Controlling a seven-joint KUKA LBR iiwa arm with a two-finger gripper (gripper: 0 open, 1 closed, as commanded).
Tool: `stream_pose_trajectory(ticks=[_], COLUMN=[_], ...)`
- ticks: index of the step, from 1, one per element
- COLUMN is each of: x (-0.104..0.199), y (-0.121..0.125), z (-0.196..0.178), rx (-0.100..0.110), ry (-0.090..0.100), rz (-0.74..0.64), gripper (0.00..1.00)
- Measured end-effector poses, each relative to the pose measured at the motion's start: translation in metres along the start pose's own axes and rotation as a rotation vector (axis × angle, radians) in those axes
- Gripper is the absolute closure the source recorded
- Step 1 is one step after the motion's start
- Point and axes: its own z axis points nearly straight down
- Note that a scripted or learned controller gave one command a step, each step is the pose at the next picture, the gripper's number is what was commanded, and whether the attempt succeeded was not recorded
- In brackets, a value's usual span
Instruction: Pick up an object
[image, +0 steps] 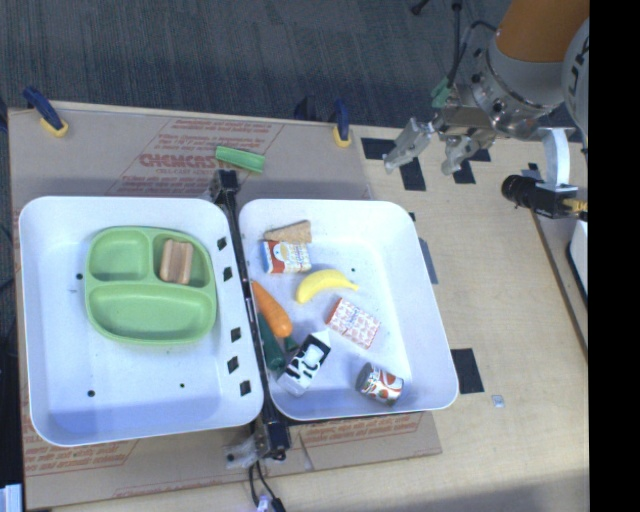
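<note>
My gripper (432, 146) hangs high above the bench, past the far right corner of the right bin (425, 300), open with nothing between its fingers. In that bin lie a yellow banana (322, 285), an orange carrot (272, 309), a red and white patterned packet (353, 323), a small orange snack box (287, 257), a slice of toast (289, 233), a black and white carton (306, 361) and a red can (380, 384) near the front right corner.
The left bin (60, 400) holds a green divided plate (150, 285) with a brown sausage-like piece (177, 261) in one compartment. A green clip (240, 159) sits at the bins' far joint. Black tape marks (412, 175) dot the bench.
</note>
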Motion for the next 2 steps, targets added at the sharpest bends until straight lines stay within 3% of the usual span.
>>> stream_pose_trajectory(ticks=[1,2], x=[-0.0478,-0.0475], y=[-0.0056,-0.0051], z=[0.0901,0.0888], rx=[0.0,-0.002], ry=[0.0,0.0], rz=[-0.001,-0.002], gripper=[0.0,0.0])
